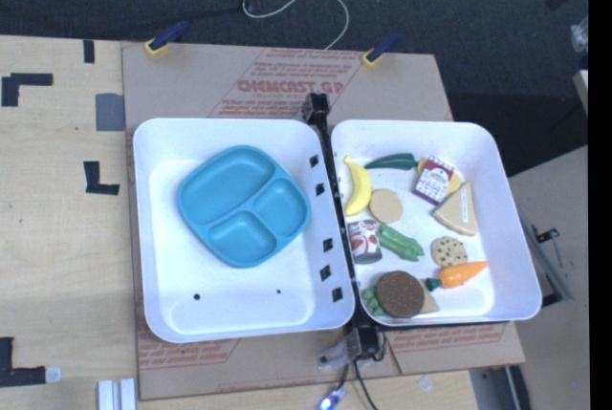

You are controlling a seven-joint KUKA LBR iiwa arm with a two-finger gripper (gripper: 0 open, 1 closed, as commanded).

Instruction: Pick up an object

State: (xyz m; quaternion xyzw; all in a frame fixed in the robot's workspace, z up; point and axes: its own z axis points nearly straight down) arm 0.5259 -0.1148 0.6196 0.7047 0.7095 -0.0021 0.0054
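- white plastic bins sit side by side on the bench; the right bin (497,160) holds all the toy food, the left bin (153,150) holds a blue divided tray (244,205).
- the arm and its end effector are out of frame, so i cannot tell how it is set.
- candidates for the pick: a banana (357,185) by the inner wall, a round cracker (386,205) touching it, a small can (364,241), a green pea pod (400,243), a burger (400,294), a carrot (463,273), a cookie (448,251), a sandwich wedge (459,209) and a red carton (434,180).
- my judgement: the carrot or the carton is the better target (each has free floor on at least one side), while the banana, can and pea pod crowd each other near the wall.
- approach from straight above, with the closing direction set across the object's narrow width.
- risk: a low flat piece like the cookie may slip out.
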